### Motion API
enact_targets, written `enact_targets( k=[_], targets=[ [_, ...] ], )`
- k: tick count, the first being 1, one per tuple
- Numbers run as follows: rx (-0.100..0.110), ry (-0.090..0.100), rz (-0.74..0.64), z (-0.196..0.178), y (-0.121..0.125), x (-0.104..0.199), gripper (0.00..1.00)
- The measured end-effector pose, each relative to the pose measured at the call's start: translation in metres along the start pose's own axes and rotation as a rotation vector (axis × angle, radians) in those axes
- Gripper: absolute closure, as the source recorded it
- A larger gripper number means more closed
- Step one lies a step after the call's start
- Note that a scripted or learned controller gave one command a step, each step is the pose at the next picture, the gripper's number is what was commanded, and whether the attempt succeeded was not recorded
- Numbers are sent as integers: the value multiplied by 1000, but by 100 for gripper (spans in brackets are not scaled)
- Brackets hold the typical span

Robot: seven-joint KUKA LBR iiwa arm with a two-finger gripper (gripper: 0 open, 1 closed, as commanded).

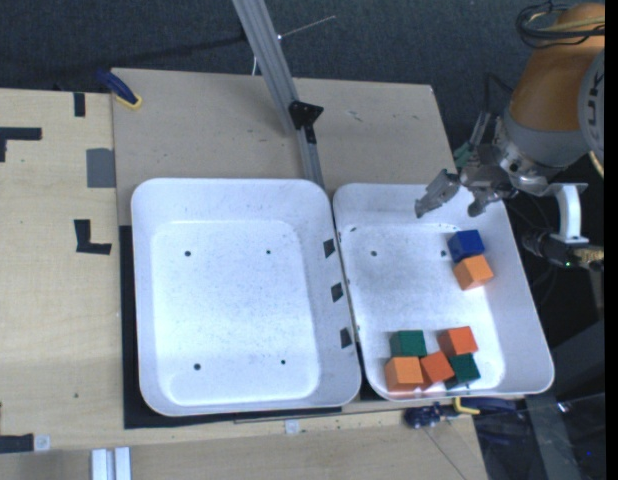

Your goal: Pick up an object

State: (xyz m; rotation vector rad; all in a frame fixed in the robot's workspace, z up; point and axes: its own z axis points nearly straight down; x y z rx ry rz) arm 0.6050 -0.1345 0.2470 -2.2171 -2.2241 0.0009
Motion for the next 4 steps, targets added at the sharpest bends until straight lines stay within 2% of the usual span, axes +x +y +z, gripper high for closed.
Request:
enact_targets(
  k=[1, 4],
  targets=[
    [0, 0, 0, 0, 0, 0, 0],
    [7, -1, 1, 153, -3, -6, 0]
  ],
)
